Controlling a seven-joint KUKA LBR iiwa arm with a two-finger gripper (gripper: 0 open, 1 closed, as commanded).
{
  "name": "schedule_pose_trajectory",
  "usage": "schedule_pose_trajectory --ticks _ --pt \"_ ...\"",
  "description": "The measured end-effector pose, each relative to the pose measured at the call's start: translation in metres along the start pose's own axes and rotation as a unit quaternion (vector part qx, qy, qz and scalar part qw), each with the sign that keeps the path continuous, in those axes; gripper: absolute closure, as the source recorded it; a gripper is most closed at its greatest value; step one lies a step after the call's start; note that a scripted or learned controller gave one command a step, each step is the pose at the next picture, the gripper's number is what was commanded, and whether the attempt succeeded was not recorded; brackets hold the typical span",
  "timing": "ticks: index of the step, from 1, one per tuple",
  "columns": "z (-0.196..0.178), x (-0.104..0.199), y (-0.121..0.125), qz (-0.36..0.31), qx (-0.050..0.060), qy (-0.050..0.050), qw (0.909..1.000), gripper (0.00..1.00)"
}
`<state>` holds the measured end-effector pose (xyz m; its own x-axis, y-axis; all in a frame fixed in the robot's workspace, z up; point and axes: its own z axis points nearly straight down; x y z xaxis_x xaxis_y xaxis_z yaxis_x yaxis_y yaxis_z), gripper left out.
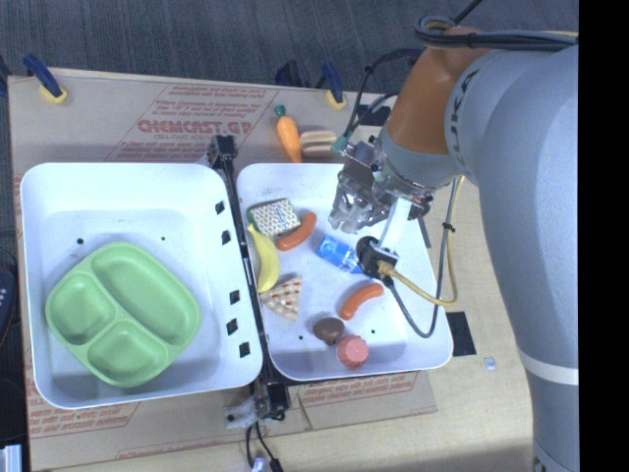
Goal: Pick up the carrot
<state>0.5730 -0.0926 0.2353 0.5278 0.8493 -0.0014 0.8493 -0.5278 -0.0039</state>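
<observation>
Behind the right bin (418,357), on the brown cardboard sheet (177,116) outside the rim, the carrot (287,136) is lying: orange, green-tipped, pointing away from the camera, just beside a hot-dog bun (316,144).

Over the right bin's rear half, the gripper (349,214) is hanging from the grey arm (511,165), well apart from the carrot; nothing is showing between its fingers, and whether they are apart or together cannot be told from this angle.

Contents lying in the right bin:
- a patterned square block (274,215), touching a red-orange sausage (297,232);
- a banana (265,258) along the left wall;
- a blue wrapped item (337,253), just below the gripper;
- a sandwich wedge (283,297);
- a second sausage (360,299);
- a dark brown rounded piece (329,329) beside a pinkish-red round piece (353,352).

In the left bin (49,190), a green divided plate (123,313) is sitting.
</observation>
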Motion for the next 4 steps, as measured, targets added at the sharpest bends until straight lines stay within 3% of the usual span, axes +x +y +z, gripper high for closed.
schedule_pose_trajectory --ticks 1,2,3,4 --pt "-0.074 -0.047 0.027 -0.059 -0.001 0.000 0.9983 1.00" --pt "-0.038 -0.010 0.063 0.123 0.000 0.000 0.9924 1.00" --pt "-0.031 0.035 0.006 0.333 0.002 -0.001 0.9428 1.00" --pt "-0.115 0.028 0.003 0.394 0.000 0.001 0.9193 1.00"
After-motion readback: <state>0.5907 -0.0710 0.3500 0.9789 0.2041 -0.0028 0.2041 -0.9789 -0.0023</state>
